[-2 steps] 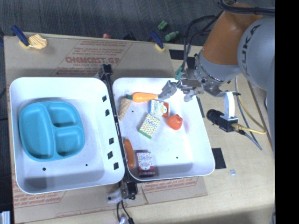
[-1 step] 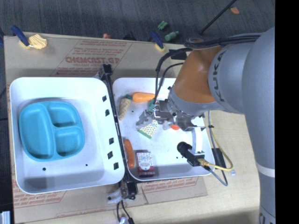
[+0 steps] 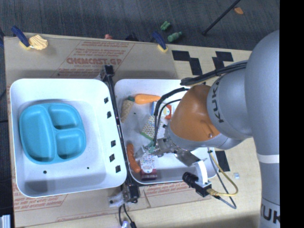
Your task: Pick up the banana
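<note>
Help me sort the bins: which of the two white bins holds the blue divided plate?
The left bin; the blue divided plate lies there, while the right bin holds small food items beneath the arm.

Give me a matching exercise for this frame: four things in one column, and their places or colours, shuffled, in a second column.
Things:
1. blue plate
2. carrot
3. arm's orange band
4. red-labelled packet

Places:
A. near the front edge of the right bin
B. over the middle of the right bin
C. lying in the left bin
D. near the back wall of the right bin

Pairs: 1-C, 2-D, 3-B, 4-A
</note>
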Robot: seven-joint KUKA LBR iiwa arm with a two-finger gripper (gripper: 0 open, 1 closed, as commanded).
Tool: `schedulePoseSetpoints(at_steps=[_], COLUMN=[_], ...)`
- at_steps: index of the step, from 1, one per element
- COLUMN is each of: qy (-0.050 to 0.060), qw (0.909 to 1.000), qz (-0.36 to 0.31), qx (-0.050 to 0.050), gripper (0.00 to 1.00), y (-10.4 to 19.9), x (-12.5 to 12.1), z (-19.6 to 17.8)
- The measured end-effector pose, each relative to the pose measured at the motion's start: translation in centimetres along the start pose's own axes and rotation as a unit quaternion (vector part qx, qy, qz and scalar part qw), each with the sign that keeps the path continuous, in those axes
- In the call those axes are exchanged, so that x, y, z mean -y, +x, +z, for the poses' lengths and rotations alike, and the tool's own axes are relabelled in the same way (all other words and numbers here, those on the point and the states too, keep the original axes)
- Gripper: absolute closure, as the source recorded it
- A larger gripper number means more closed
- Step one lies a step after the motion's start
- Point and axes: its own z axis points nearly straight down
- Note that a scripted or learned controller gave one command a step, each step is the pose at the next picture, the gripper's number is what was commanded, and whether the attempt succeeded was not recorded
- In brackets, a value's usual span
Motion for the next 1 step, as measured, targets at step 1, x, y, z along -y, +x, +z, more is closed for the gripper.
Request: schedulePoseSetpoints(at_steps=[1], qy=[0.0], qw=[1.0], qz=[-0.003], qx=[-0.001], gripper=[1.0], y=[0.13], x=[-0.15], z=[-0.99])
